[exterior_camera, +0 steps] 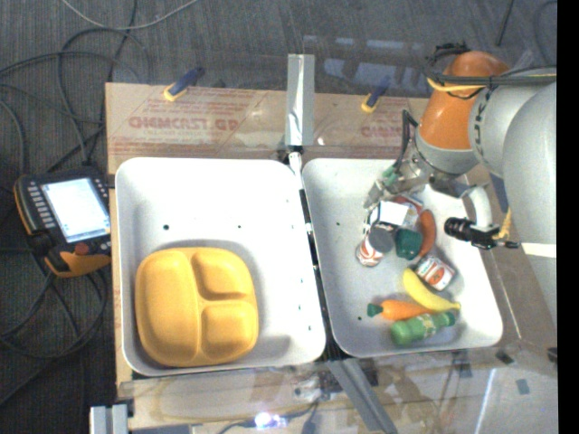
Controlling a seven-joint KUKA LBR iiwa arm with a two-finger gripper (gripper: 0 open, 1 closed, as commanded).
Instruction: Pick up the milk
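The gripper hovers at twelve o'clock in the right bin, its grip impossible to tell, just above the milk carton beside a banana at five o'clock.

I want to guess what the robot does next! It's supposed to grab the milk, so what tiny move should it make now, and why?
Probably a small lift straight up to test the grasp. The gripper sits low in the right bin, right over the milk carton. Whether it truly holds the carton can't be seen here. Rising gently would show that, and would avoid bumping the can and the banana nearby.
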